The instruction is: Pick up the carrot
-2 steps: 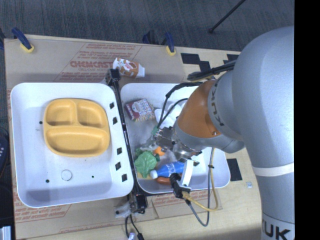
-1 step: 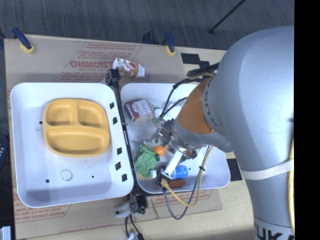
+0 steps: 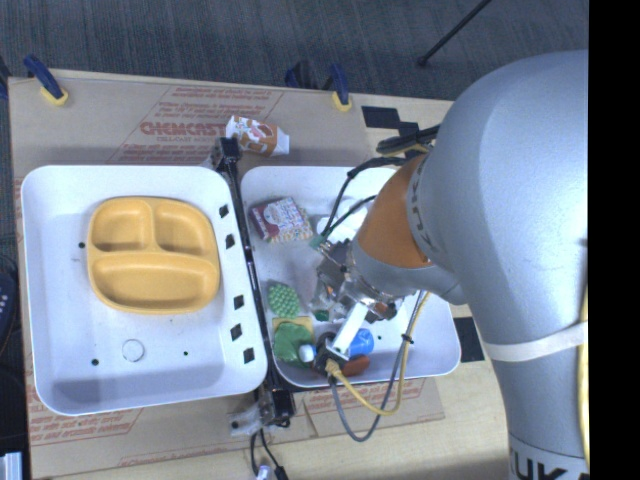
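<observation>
1. Plainly, the grey arm (image 3: 510, 188) is the biggest thing in view. It fills the right side of the frame, and its orange band (image 3: 392, 233) sits just right of centre, over the right bin.
2. A brown printed cardboard sheet (image 3: 150, 108) covers the bench under both bins and shows along the top and bottom edges.
3. The left bin (image 3: 40, 268) takes up the left half of the frame.
4. The right bin (image 3: 300, 180) lies beside it at centre, with its right part hidden under the arm.
5. A yellow divided plate (image 3: 152, 253) lies flat in the upper part of the left bin.
6. The gripper (image 3: 328, 293) hangs over the middle of the right bin, below and left of the orange band. Whether it is spread or pressed together cannot be told, and nothing is seen pinched in it.
7. A red and white packet (image 3: 282, 220) lies in the upper left of the right bin.
8. A green netted piece (image 3: 283, 298) lies lower, near the bin's left wall, just left of the gripper.
9. A green lump (image 3: 292, 344) sits in the bin's lower left corner.
10. A small carton (image 3: 256, 136) lies on the cardboard above the gap between the bins.
11. A blue thing (image 3: 362, 343) lies near the bin's bottom wall.
12. The carrot (image 3: 354, 366), orange-brown, lies just below the blue thing against the bottom wall, apart from the gripper
</observation>
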`<state>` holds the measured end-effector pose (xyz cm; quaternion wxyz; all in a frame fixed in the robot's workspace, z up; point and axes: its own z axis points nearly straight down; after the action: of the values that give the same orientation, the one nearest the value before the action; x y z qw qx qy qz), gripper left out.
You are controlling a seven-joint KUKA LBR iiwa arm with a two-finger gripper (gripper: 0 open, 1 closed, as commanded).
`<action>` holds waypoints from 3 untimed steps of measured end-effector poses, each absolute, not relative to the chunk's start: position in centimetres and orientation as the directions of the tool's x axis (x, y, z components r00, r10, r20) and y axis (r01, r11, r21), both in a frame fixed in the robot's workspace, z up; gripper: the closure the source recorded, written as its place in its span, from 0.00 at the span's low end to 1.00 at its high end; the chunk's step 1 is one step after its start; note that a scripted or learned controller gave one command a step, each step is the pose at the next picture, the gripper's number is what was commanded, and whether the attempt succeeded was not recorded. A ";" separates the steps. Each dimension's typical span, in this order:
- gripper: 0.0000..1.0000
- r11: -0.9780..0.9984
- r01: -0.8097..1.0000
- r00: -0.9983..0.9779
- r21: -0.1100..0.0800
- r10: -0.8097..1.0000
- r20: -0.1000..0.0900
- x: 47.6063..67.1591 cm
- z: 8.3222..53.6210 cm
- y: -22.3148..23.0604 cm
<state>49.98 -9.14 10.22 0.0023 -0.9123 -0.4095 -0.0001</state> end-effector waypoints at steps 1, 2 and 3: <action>1.00 -0.647 0.762 0.647 -0.002 0.762 0.000 48.7 32.5 -9.5; 1.00 -0.813 0.582 0.813 -0.007 0.582 -0.003 47.6 24.7 -14.5; 1.00 -0.707 0.707 0.708 -0.003 0.707 0.000 47.6 31.2 -21.1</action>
<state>47.64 -21.11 31.17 0.0015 -0.9240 -0.3824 0.0007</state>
